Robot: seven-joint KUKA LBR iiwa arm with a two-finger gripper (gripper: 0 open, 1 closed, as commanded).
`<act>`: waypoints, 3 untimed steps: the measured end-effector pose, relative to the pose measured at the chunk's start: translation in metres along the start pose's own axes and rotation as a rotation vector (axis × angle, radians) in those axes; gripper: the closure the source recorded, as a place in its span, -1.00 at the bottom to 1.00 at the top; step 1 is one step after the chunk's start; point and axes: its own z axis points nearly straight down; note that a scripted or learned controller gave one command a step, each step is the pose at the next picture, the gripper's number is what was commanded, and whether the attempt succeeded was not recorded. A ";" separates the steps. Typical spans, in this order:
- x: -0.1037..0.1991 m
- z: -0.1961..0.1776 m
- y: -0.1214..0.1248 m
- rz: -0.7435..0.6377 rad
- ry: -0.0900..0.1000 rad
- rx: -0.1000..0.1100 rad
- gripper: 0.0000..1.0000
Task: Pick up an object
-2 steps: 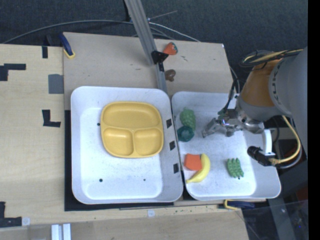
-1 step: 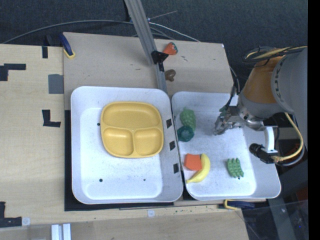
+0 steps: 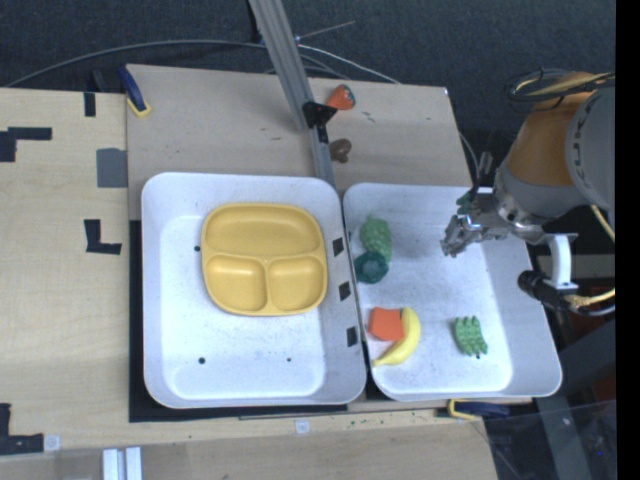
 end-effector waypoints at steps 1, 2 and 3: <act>-0.010 -0.051 -0.001 0.000 0.000 0.000 1.00; -0.009 -0.073 0.000 -0.001 0.001 0.002 1.00; 0.038 -0.065 0.007 -0.005 0.003 0.005 1.00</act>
